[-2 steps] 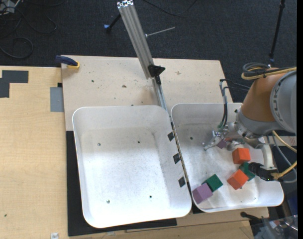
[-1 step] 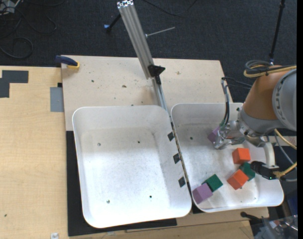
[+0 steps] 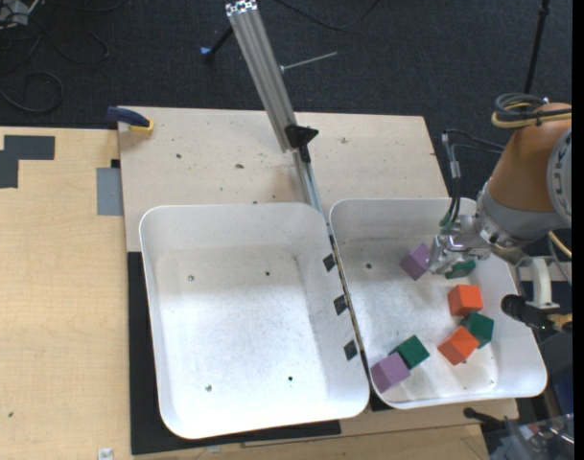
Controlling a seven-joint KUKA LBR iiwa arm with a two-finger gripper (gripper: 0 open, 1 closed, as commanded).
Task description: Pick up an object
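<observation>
Wide shallow white plastic bin on the left (image 3: 167, 257), bare of blocks; divider with small black clips between the two bins; shallow white bin on the right (image 3: 368, 228) with every block in it. Small lilac cube (image 3: 389, 370) near the front rim, touching a dark green cube (image 3: 412, 351); second lilac cube (image 3: 416, 261) higher up, tilted, just left of the metal two-finger gripper (image 3: 450, 251). Fingers close against that cube but nothing seen between them — open or closed, cannot tell. Teal green piece (image 3: 461, 267) partly hidden just under the gripper; orange-red cube (image 3: 465, 299) below it; another orange-red cube (image 3: 456, 345) touching a dark green cube (image 3: 479, 327) nearer the front.

Likely still at the approach — best to centre over the tilted lilac cube, square the jaws to two flat faces, descend fully before closing; lift straight, clear of the teal piece.
</observation>
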